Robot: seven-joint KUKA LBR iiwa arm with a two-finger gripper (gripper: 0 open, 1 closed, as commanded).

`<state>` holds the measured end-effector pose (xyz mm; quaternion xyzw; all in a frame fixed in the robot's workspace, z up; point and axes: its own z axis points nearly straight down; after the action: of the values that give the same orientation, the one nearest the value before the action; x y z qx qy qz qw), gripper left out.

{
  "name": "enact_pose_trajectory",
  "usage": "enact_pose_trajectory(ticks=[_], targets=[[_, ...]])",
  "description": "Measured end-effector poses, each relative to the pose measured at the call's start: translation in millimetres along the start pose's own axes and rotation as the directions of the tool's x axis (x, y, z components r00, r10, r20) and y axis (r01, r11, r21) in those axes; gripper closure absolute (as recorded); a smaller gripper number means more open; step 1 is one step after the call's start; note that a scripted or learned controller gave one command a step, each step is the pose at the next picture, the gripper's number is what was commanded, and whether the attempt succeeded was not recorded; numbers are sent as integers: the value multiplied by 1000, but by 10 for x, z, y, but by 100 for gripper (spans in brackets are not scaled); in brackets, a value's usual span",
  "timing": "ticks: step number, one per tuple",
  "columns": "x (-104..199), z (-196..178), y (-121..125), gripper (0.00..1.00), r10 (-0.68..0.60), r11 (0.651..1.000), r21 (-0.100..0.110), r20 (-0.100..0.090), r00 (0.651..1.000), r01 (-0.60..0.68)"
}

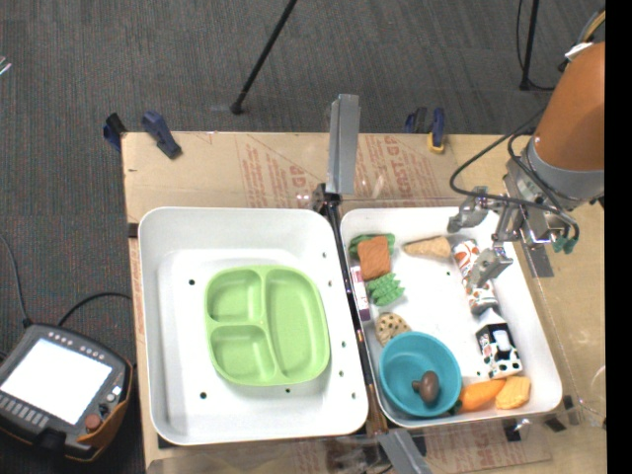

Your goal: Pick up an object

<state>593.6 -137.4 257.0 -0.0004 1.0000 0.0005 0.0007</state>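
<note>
One fixed camera high above the bench (247, 171), angled down over both white bins (158, 265).

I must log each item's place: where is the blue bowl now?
In the camera view, the blue bowl sits at the near edge of the right bin, just below a cookie, with an orange piece to its right.

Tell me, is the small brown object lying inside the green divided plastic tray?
No, the small brown object lies inside the round blue bowl in the right bin, while the green divided plastic tray sits in the left bin.

Orange band (583, 107), grey wrist (565, 174), black cables (484, 166), metal fingers (491, 265).
</note>
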Motion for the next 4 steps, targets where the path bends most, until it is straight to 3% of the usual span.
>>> enact_pose_trajectory(ticks=[1,2,3,4], targets=[[129,1642,382,0,85,996,1,9,996,-85],[-476,1642,383,0,70,998,1,10,997,-70],[124,1390,-523,0,130,992,4,3,992,-130],[342,1616,88,0,2,1000,16,29,1000,-2]])
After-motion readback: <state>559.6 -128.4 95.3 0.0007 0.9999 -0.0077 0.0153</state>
